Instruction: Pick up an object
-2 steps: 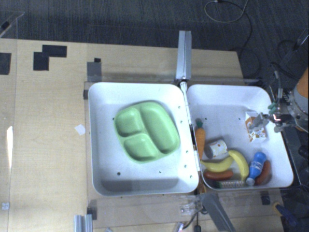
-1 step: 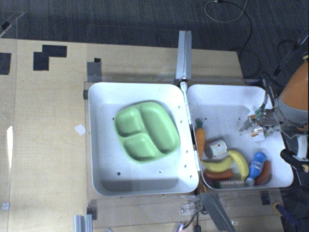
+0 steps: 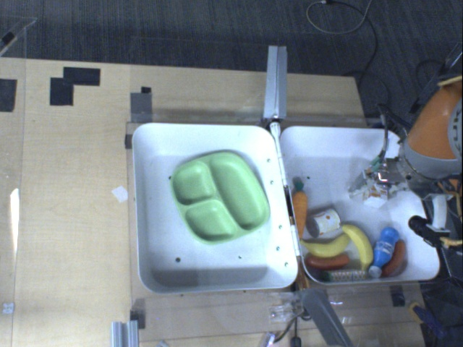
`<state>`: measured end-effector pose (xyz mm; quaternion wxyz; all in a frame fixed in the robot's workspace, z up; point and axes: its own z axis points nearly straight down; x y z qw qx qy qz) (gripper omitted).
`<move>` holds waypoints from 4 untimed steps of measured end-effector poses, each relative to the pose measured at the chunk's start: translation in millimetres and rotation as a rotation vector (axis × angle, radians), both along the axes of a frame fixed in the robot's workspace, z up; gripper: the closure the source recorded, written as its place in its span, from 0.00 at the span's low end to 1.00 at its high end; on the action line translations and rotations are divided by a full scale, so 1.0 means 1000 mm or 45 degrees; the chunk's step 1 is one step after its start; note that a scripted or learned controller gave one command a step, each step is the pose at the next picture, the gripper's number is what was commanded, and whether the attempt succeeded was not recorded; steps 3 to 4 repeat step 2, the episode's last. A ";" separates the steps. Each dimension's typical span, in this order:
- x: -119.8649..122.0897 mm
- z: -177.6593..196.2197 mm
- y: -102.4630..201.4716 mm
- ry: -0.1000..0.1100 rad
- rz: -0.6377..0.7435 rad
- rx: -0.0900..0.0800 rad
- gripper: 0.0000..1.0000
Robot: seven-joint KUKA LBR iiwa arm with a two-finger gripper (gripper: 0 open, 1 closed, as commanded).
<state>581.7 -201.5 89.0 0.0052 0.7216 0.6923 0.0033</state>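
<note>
Grey arm (image 3: pixel 438 132) hangs over the right bin's (image 3: pixel 325 147) right edge, and I can't tell whether it's grasping anything, so the pick looks undone. Smooth stuff sits along the bin's front edge: curved banana (image 3: pixel 346 241), carrot (image 3: pixel 300 212), blue bottle (image 3: pixel 383 246). Left bin (image 3: pixel 155 266) holds a glossy green divided tray (image 3: pixel 220 196).
</note>
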 end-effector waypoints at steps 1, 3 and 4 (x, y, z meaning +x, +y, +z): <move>0.003 0.012 0.002 -0.007 0.007 0.000 1.00; 0.057 0.118 0.052 0.007 0.028 0.001 1.00; 0.057 0.118 0.052 0.007 0.028 0.001 1.00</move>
